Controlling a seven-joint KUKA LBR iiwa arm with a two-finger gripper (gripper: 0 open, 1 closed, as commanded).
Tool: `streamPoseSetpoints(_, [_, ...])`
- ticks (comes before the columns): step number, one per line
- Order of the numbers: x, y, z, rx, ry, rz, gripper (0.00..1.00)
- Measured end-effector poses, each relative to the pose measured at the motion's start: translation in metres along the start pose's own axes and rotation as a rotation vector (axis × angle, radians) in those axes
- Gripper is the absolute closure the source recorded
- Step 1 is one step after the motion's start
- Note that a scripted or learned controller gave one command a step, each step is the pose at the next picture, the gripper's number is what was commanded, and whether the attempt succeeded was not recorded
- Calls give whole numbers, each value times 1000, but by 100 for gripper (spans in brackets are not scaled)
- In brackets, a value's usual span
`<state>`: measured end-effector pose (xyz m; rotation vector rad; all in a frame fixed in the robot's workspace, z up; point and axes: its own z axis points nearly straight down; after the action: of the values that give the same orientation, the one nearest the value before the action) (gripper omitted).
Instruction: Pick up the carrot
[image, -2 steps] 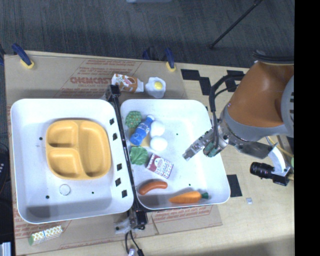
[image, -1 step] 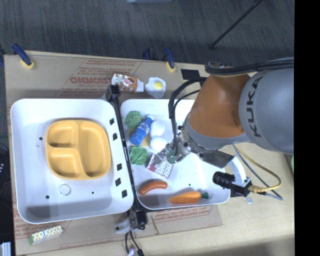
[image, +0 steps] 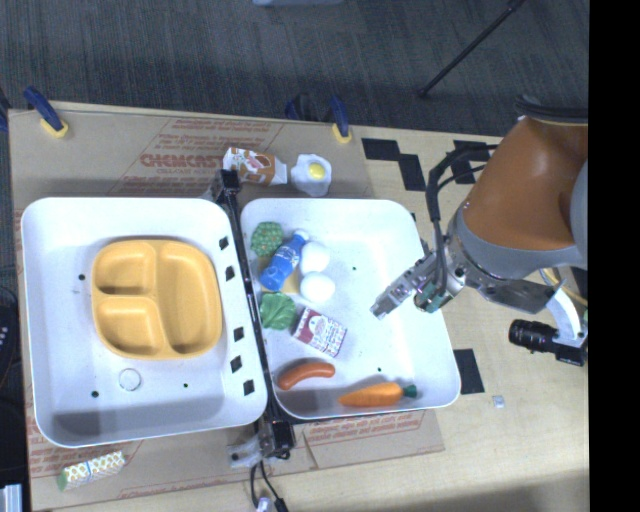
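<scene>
Hovering over the right bin's (image: 425, 250) right edge, hand (image: 400, 297) tilted down and leftward, well apart from the carrot (image: 372, 396); cannot tell whether spread or pressed together, and nothing seen pinched. Lying flat along the near wall of the right bin, carrot with green tip pointing right, just beside a sausage (image: 305, 374) to its left. Crowding the bin's left half: a blue bottle (image: 283, 261), two white eggs (image: 318, 288), green leafy pieces (image: 278, 311) and a small carton (image: 321, 332), so likely easiest to approach the carrot from the open right side. Resting in the left bin (image: 60, 380), a yellow divided tray (image: 157, 296). Underlying both bins, printed cardboard on a pale tabletop (image: 520, 440), held by blue clamps (image: 47, 112); beyond, dark carpet
</scene>
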<state>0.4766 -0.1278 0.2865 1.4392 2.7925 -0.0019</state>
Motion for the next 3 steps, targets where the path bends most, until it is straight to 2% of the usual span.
streamPoseSetpoints(1, [-54, -39, 27, 1, 2, 90, 100])
streamPoseSetpoints(2, [-14, -11, 117, 2, 4, 309, 100])
streamPoseSetpoints(3, [-34, -24, 19, 0, 0, 110, 100])
